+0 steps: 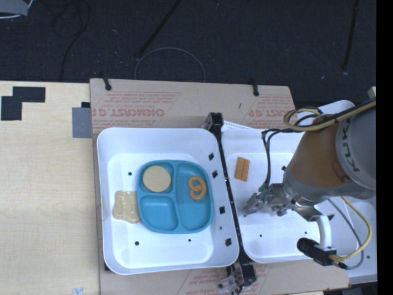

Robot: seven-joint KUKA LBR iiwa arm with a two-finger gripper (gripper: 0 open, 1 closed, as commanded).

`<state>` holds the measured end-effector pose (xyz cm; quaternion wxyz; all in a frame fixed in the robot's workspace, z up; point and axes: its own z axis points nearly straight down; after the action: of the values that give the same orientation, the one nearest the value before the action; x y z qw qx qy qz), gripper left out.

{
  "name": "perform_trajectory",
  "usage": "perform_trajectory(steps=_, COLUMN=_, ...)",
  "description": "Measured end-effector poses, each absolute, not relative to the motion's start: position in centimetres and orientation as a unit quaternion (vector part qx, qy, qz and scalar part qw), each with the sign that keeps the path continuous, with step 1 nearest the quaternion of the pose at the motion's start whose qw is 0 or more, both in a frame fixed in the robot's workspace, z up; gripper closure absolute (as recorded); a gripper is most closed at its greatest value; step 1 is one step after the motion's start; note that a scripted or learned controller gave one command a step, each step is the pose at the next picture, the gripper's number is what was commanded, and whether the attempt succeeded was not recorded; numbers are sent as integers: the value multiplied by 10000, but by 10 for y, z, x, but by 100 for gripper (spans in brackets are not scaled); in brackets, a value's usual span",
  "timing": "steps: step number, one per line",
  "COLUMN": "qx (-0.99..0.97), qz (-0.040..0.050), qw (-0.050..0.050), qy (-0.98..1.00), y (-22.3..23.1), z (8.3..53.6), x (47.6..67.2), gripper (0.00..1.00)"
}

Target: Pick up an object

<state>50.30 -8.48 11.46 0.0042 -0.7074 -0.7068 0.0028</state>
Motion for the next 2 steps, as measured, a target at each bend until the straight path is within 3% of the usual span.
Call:
perform_trajectory(steps=1, qx=-7096, qz=18, qw=32, qy=-7046, y=-86, z=127, x=504, gripper=100)
perform_trajectory(steps=2, qx=-7077, qz=-6, qw=-5, qy=-7066, y=-88, z=186, x=497, gripper=100)
